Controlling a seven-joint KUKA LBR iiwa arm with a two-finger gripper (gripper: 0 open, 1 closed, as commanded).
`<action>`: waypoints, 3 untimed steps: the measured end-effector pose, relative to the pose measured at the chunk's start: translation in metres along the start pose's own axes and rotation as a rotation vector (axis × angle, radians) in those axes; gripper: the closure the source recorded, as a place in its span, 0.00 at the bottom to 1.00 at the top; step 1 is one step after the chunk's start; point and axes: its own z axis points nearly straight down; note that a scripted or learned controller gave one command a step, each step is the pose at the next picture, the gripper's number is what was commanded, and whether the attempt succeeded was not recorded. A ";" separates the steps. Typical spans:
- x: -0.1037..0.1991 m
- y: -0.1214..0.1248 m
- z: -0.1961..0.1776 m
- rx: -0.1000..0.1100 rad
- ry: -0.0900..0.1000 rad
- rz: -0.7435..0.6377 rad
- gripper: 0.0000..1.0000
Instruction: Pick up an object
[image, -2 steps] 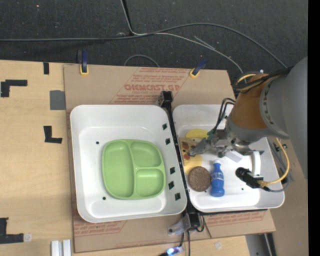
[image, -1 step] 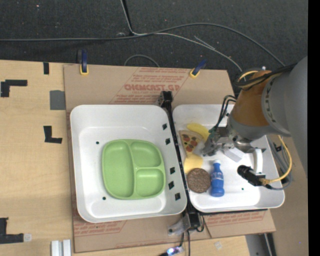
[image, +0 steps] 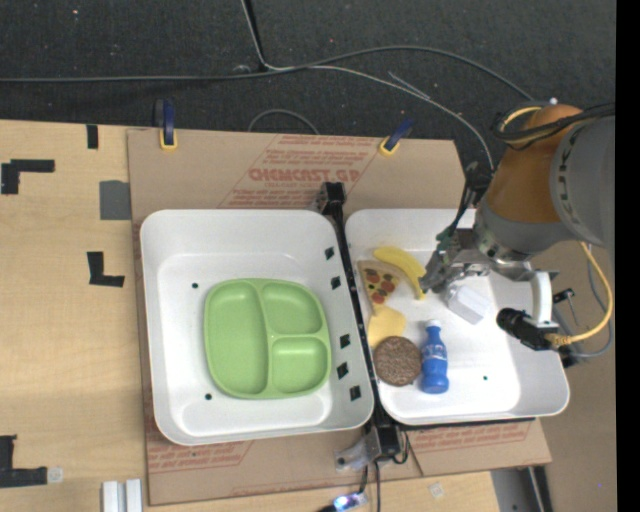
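The right bin (image: 520, 390) holds a yellow banana (image: 398, 265), a pizza slice (image: 377, 285), a yellow wedge (image: 387, 323), a brown round cookie (image: 397, 361) and a blue bottle (image: 433, 358). My gripper (image: 436, 277) hangs low over the right bin, just right of the banana's lower end. Its dark fingers point down and left, close to the banana tip. Nothing shows between them.
The left bin (image: 165, 300) holds a green divided plate (image: 267, 337). A black divider (image: 343, 300) runs between the bins. Cables loop from the arm's wrist at the right (image: 545, 330). Cardboard lies under both bins.
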 end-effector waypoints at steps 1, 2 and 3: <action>0.008 -0.005 -0.056 -0.001 0.000 -0.001 1.00; 0.010 0.001 -0.100 0.000 0.000 -0.001 1.00; 0.060 -0.012 -0.082 0.006 0.002 -0.004 1.00</action>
